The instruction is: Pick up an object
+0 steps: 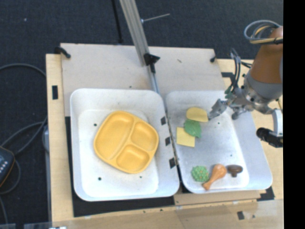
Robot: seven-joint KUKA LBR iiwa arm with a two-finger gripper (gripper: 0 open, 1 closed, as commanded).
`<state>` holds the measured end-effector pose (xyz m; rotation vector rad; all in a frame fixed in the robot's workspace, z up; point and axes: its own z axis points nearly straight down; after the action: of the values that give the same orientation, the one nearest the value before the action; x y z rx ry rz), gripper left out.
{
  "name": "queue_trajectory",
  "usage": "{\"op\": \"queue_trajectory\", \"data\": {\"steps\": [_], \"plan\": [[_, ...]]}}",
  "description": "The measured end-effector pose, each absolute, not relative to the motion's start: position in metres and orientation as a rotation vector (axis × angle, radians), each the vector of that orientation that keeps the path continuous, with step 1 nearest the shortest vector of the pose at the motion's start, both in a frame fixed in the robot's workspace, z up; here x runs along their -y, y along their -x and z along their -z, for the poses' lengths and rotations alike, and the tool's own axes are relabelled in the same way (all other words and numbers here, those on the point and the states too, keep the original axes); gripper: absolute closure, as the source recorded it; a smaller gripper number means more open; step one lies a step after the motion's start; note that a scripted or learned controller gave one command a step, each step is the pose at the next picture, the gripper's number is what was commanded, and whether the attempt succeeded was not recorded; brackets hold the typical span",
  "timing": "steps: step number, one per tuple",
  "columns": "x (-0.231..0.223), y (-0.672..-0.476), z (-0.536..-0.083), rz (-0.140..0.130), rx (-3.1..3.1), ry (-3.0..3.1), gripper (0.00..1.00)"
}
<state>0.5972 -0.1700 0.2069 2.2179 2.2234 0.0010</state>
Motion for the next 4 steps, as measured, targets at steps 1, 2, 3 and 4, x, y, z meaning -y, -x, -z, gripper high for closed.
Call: {"op": "queue_trajectory", "data": {"steps": [1,2,3,4], "plan": [[0.170,-0.597,-0.207,-0.001,-2.223,-2.218,0.00],[0.181,-0.600,-0.151,0.006,-2.222,-2.223,0.00],[0.182,-0.600,-0.099,0.002,-2.220,-2.223,0.00],[0.183,-0.601,-0.113,-0.002,-2.215,-2.221,1.00]]}}
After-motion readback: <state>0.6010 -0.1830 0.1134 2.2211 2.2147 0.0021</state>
